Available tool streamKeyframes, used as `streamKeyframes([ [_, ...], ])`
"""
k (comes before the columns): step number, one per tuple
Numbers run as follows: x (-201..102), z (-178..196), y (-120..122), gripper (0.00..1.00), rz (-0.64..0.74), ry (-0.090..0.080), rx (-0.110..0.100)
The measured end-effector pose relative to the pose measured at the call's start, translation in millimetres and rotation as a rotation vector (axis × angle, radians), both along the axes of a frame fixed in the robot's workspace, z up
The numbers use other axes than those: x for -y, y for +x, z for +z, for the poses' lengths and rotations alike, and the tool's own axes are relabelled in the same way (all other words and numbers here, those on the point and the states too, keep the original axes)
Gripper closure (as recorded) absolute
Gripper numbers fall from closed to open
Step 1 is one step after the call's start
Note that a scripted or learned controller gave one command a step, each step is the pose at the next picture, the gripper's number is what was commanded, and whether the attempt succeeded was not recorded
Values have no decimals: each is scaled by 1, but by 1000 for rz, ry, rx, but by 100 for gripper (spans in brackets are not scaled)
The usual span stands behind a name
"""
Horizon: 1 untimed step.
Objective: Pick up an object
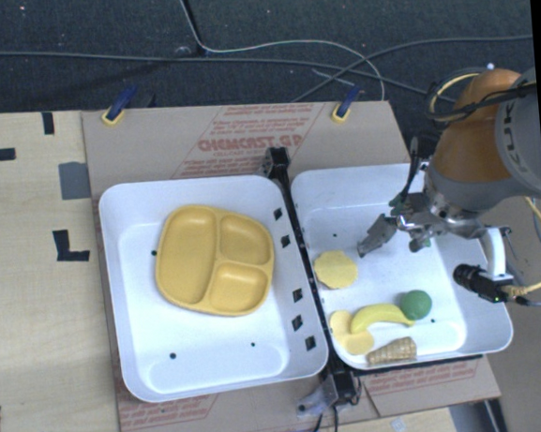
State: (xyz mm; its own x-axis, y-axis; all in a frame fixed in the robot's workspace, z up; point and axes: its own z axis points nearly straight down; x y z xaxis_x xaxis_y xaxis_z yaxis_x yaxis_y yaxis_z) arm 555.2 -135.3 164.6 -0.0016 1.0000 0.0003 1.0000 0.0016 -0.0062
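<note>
Gripper, fingers indistinct, state cannot be told, is poised above the right bin. The banana, near the front wall, is judged light, rigid; mid-body grasp is advised.

A robotics lab is showing here: loose cables are trailing over dark carpet behind a bench carrying clamped cardboard.

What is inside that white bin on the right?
The right bin holds a yellow disc, a banana, a green ball and a cone. The arm covers its far right corner.
</note>
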Motion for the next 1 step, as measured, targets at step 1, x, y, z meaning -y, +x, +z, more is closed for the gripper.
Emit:
streamKeyframes([
  [1, -3, -57, 8, 0, 0, 0, 0],
])
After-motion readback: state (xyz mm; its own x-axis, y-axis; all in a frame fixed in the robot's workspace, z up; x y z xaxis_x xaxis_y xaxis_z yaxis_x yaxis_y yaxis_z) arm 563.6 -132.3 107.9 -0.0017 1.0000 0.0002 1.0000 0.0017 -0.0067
